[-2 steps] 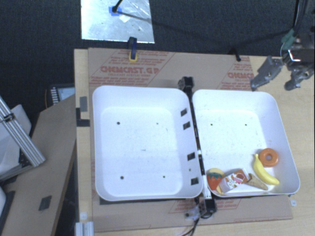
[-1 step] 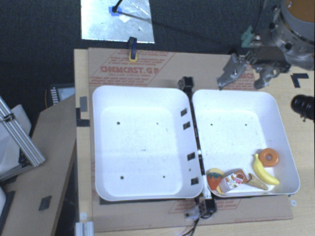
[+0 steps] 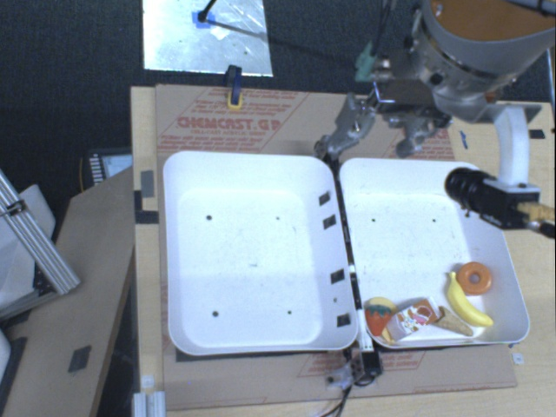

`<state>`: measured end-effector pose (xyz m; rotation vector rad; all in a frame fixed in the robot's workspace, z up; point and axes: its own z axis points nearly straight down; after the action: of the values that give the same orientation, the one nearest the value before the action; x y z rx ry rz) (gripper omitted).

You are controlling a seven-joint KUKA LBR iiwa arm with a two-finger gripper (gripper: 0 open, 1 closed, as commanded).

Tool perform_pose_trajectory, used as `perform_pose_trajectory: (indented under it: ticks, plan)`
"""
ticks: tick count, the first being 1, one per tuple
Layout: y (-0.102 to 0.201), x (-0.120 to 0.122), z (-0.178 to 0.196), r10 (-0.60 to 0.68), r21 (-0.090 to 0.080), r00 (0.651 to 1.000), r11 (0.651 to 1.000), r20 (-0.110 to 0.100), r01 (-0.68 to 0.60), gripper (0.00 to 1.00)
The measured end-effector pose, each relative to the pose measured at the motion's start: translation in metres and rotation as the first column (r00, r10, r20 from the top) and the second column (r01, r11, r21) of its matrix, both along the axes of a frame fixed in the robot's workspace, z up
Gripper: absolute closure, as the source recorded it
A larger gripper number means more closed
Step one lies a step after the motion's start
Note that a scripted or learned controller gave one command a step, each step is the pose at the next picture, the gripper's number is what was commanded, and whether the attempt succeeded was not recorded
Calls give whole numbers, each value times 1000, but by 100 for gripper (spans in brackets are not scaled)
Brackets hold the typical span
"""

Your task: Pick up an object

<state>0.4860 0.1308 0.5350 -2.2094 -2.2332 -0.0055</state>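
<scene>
A dark carpeted floor surrounds the tabletop, which is covered by a brown cardboard sheet printed with red lettering; a yellow clamp grips the sheet's far edge, and a shiny metal plate lies on the floor beyond it. Two shallow white bins sit side by side on the cardboard, their inner rims touching; the left bin shows only small dark dots on its floor; the right bin holds a cluster of things in its near right corner: a yellow banana, an orange doughnut-like ring just beyond it, a red and white packet, a small cone-shaped piece beside the packet, and a round orange fruit at the left end of the cluster. The arm hangs over the far edge of the right bin; its pincer sits above the far rim, well apart from the cluster, with nothing between its fingers, which stand spread apart.
</scene>
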Motion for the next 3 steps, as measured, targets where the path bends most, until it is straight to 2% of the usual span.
perform_pose_trajectory:
  ticks: [1, 2, 3]
  plan:
    - [88, -1, 0, 3, 1, 1000, 1000, -1, -3, 0]
    - [104, 0, -72, -4, -5, 1000, 1000, -7, 4, 0]
    - [103, 1, -18, -3, 1, 1000, 1000, 4, 3, 0]
